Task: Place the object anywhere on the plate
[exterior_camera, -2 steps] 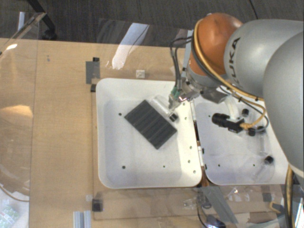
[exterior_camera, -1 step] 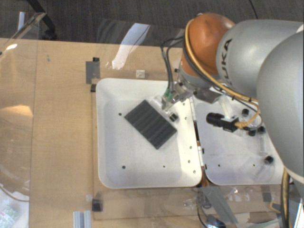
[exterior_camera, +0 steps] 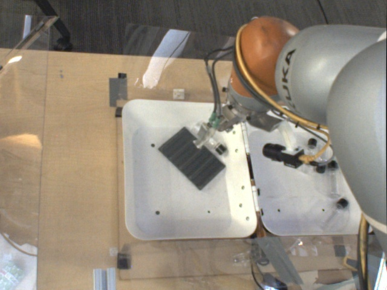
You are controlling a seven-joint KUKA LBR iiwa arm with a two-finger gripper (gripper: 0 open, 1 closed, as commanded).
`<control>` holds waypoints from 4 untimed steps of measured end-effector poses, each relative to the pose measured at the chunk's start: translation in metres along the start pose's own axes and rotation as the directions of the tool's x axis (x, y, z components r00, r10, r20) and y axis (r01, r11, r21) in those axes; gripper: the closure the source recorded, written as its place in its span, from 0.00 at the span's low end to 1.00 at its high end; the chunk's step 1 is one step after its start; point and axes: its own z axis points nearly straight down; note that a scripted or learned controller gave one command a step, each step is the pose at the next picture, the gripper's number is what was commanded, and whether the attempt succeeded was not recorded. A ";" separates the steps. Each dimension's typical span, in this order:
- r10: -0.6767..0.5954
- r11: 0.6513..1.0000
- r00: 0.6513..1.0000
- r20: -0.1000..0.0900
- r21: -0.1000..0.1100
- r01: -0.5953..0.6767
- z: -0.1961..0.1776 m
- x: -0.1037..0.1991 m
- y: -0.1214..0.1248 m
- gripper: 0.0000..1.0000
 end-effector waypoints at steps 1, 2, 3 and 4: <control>-0.001 1.000 1.000 0.002 -0.006 0.001 -0.012 -0.001 0.002 1.00; -0.001 1.000 1.000 0.002 -0.007 0.001 -0.012 -0.001 0.002 0.00; -0.002 1.000 1.000 0.004 -0.013 0.002 -0.024 -0.001 0.004 1.00; -0.002 1.000 1.000 0.004 -0.013 0.002 -0.024 -0.001 0.004 0.00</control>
